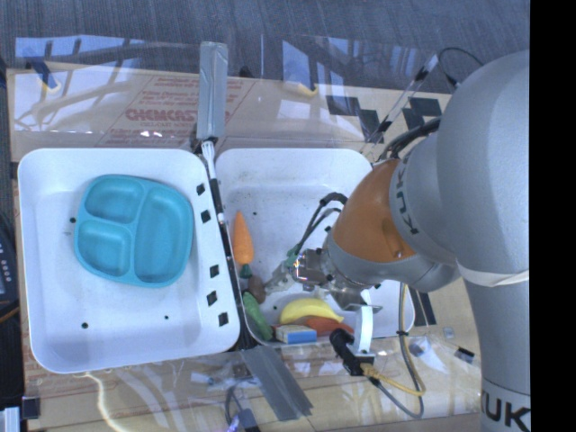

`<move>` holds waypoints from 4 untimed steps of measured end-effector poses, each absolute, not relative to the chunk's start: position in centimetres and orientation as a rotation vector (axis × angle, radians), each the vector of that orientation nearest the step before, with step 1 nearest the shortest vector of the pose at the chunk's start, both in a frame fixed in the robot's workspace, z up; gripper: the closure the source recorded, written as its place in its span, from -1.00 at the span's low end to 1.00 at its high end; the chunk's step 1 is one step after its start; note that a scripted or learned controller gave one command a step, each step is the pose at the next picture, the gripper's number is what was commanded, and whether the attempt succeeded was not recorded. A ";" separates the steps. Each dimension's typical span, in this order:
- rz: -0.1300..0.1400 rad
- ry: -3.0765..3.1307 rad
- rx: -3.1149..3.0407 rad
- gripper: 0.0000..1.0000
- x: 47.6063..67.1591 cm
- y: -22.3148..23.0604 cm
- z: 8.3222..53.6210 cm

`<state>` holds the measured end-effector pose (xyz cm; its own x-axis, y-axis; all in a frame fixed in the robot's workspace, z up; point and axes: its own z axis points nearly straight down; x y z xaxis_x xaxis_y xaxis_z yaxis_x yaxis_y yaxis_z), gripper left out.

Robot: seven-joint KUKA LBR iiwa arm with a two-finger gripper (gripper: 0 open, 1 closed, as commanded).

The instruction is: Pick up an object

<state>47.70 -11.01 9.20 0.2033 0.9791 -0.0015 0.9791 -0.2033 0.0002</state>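
My arm wears smooth grey plastic with a satin sheen, my band glossy orange. Both bins look like matt white plastic (slightly speckled). The tray is smooth turquoise plastic, the banana and carrot glossy plastic too.

My arm is a thick, smooth grey casing with rounded joints. I see a glossy orange band wrapping it just above the wrist, with dark lettering running along its edge. White letters, "KU", show on the grey base at the lower right. Thin black cables loop out from the wrist, and a yellow cable curls below it. The wrist piece is metallic grey.
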 end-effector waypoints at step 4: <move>-0.001 2.168 2.277 -1.00 65.7 -10.4 9.5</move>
<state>65.70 -10.39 9.50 0.0494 0.9988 0.0011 0.9988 -0.0494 -0.0022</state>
